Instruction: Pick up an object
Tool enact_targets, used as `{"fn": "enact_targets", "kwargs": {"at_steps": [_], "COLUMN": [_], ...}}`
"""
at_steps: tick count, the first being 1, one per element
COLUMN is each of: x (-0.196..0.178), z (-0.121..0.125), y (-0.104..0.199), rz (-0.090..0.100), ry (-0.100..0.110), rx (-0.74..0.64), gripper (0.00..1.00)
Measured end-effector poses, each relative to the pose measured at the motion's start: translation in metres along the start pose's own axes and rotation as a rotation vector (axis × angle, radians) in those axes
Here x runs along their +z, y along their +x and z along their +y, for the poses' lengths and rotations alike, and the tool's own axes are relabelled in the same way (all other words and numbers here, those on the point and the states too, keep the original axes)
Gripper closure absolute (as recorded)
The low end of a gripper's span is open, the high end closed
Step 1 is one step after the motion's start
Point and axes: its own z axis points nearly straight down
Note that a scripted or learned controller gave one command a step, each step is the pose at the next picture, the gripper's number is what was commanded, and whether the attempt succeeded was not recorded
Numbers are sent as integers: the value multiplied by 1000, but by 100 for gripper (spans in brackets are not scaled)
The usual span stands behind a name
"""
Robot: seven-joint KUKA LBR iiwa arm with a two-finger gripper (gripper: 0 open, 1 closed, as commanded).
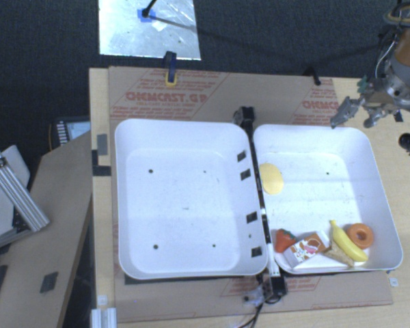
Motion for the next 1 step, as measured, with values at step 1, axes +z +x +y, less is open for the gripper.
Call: {"fn": "enact_targets", "kwargs": {"at_steps": [1], "x": [0], "z": [0], "y": [0], "rz": [0], "ry": [0], "rx": [0], "gripper": [0]}}
